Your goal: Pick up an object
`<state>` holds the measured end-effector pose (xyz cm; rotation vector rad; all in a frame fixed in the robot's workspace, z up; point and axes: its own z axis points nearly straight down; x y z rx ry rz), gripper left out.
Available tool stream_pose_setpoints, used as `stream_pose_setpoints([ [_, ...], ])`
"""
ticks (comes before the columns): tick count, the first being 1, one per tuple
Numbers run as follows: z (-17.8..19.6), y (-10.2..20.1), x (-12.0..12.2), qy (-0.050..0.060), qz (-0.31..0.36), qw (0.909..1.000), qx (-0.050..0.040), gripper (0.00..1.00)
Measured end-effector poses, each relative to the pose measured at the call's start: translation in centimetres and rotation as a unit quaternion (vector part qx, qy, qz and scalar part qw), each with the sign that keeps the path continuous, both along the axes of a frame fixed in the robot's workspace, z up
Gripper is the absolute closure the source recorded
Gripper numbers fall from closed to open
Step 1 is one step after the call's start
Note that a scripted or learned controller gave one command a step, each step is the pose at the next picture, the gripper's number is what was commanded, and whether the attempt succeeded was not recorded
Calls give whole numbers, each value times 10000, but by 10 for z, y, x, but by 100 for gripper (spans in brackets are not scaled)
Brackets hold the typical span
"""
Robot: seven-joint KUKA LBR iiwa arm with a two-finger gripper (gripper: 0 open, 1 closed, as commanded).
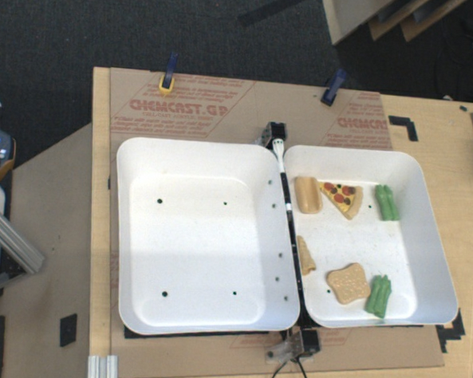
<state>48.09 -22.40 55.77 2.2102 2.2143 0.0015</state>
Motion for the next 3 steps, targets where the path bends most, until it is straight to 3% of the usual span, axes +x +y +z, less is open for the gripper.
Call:
stream_pose_setpoints([
  [1,0,0,0,6,0,10000,2,0],
  [2,11,0,1,-24,3,10000,-18,100],
  [3,10,0,1,-17,5,10000,-17,0],
])
